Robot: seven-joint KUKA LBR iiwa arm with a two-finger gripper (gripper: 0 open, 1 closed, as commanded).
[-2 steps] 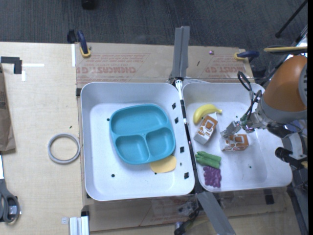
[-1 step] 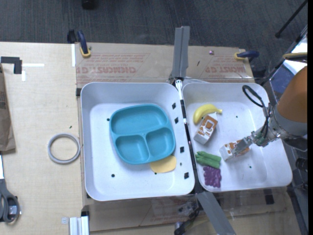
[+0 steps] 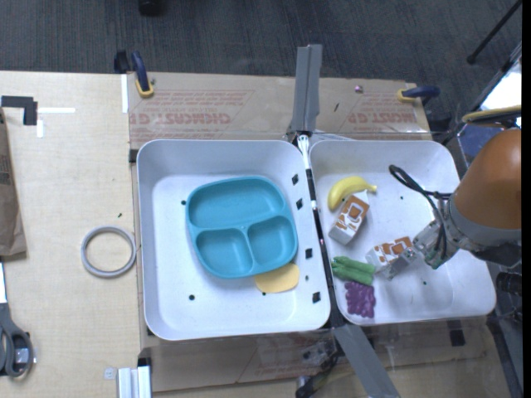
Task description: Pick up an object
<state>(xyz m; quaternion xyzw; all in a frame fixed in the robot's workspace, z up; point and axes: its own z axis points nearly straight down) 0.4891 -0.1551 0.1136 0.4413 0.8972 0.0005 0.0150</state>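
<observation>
where cardboard (image 3: 249,106) shows reversed red lettering, the gripper (image 3: 404,259) hovers.

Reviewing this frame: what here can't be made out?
- Gripper: camera view, fingers too small and blurred to tell whether they close on the small carton.
- Yellow piece: partly under the blue tray.
- Scissors: cut off by the left edge.

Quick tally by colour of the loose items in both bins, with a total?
Blue: 1, divided tray
Yellow: 2, banana, yellow piece
Orange-and-white: 2, carton, small box
Green: 1, green vegetable
Purple: 1, grapes
Total: 7
</observation>
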